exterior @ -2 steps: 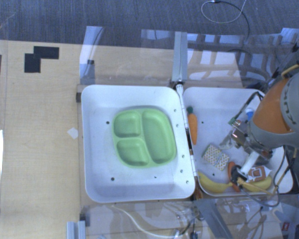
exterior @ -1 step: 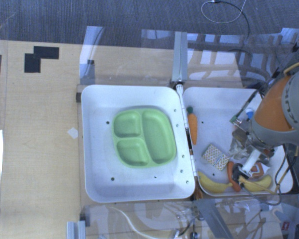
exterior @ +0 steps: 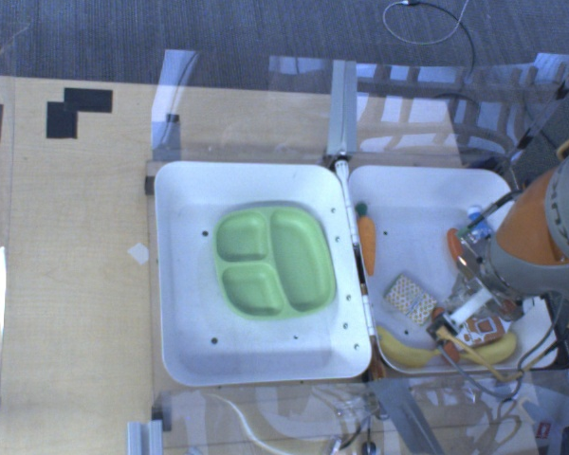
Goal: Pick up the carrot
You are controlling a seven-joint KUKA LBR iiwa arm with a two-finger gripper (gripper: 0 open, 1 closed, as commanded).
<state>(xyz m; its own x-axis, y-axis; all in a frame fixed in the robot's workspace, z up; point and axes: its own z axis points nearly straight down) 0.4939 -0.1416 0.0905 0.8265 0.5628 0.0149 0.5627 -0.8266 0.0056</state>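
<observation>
The carrot (exterior: 366, 241), orange with a green top, lies along the left wall of the right bin (exterior: 408, 183), its top pointing to the far side. My gripper (exterior: 468, 260) hangs over the right part of the same bin, well to the right of the carrot and apart from it. The arm's grey and orange wrist (exterior: 536, 235) covers the bin's right side.
A green divided plate (exterior: 273, 262) lies in the left bin (exterior: 185, 254). The right bin also holds a banana (exterior: 412, 351) at the near wall, a patterned packet (exterior: 410, 299), a small printed box (exterior: 485, 328) and an orange-red object (exterior: 452, 243) next to the gripper.
</observation>
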